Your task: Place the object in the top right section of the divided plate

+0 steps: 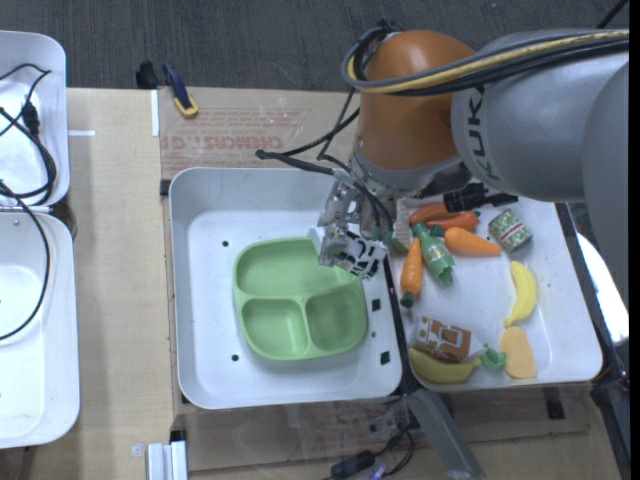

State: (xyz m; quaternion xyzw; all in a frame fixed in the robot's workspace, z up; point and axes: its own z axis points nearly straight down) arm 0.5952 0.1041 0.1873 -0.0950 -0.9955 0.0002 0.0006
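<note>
From my remote seat I see the grey arm with its orange band [415,93] reaching in from the right, its two-finger jaws [347,248] hanging over the upper right edge of the light green divided plastic plate [298,303]. I cannot tell whether the jaws are spread or pressed together, nor whether any object sits between them; the metal and black parts blur together there. The plate lies in the left white shallow bin [205,298], its one long section toward the top and two smaller sections below. In the right white bin [560,353] lie toy foods: an orange carrot [411,268], a green bottle [434,251], a second carrot [471,242], a yellow banana [521,293], a brown box [443,339] and a small striped can [508,230]. Both bins rest on the wooden table [110,218].
</note>
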